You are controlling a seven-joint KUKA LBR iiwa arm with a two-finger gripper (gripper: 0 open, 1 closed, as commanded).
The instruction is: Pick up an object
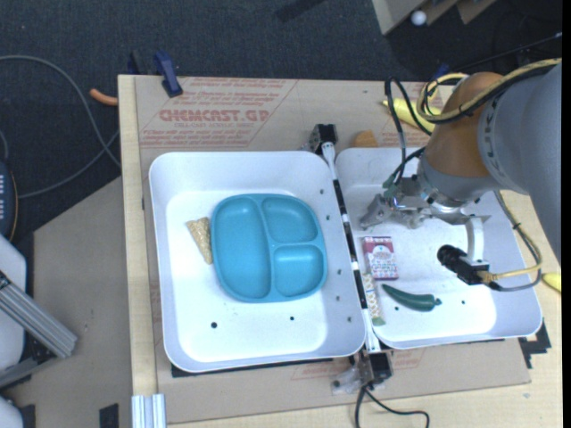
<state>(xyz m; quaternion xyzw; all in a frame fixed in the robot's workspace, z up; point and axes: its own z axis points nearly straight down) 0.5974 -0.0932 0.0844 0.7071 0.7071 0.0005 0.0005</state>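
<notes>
Right bin (508, 315): small card box (380, 257) near left wall; green pepper (412, 299) just below it, lying flat. Tool (385, 205) above box, at bin's upper left, fingers' state impossible to tell, nothing visibly held. Left bin (169, 266): blue divided plate (268, 245), tan sponge (200, 235) touching plate's left edge.

A dark carpeted floor (71, 25) surrounds the worktop (232, 114), a brown board printed with red lettering; a grey cable (85, 105) loops across the floor at left; an aluminium rail (36, 315) lies at lower left.
</notes>
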